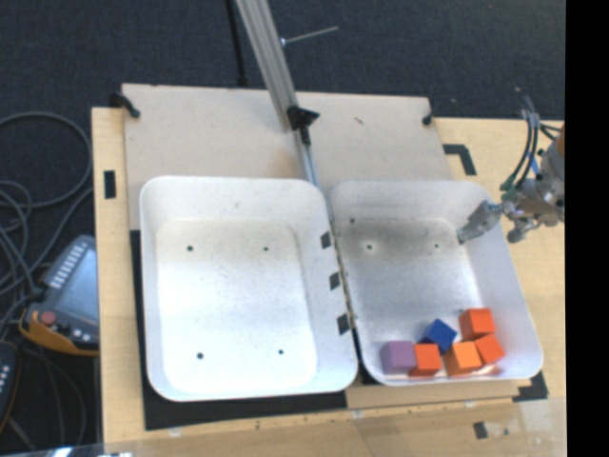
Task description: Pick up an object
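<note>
— Blocks first, nearest the front?

— Yes. Huddled in the near right corner of the right-hand shallow white plastic bin (409,274). Small purple cube (399,355) at the left end of the cluster, touching a small orange cube (427,358) just beside it. Small blue cube (440,332) a little behind those two. More orange cubes (478,323) packed to the right, up against the bin's wall. Hard to count exactly where pressed together.

— And beside that bin?

— Left-hand shallow white plastic bin (238,293), edge to edge with the right one, speckled grey on its floor. Both resting on the pale wooden table (114,417).

— Off the table?

— Grey handheld pendant with an orange edge (71,288) on the dark floor to the left, among loose dark cables (29,160).

— Now the tool?

— Tool (497,225) hanging over the far right rim of the right-hand bin, close to the view's right edge. Well apart from the cluster of cubes, with bare bin floor between. Cannot tell how far open. Nothing seen in its hold. Too small and blurred for more.

— Anything farther back?

— Pale flat board (209,131) lying behind the two bins. Silver aluminium rail (271,55) slanting from the gap between the bins up toward the far left, across the board and out over dark carpet.
</note>
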Robot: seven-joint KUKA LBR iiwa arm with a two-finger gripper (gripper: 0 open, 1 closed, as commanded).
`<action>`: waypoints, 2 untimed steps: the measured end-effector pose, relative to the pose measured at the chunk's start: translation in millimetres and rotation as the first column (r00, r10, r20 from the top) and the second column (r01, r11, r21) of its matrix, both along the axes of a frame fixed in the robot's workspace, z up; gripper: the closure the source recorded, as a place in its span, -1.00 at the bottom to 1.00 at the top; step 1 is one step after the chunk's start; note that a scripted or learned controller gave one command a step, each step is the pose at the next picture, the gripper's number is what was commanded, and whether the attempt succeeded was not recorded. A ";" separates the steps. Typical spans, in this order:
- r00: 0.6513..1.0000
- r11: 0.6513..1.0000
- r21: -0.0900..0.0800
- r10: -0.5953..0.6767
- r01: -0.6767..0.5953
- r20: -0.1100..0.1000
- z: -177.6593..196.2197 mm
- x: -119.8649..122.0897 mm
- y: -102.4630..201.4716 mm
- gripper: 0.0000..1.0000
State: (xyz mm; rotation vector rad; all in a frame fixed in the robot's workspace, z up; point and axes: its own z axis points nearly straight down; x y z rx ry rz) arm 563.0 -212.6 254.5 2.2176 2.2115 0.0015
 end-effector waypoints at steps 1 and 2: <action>1.000 1.000 0.002 0.008 -0.008 0.002 38.8 101.2 -1.1 -1.00; 1.000 1.000 0.005 0.007 -0.007 -0.005 40.5 95.6 46.0 -1.00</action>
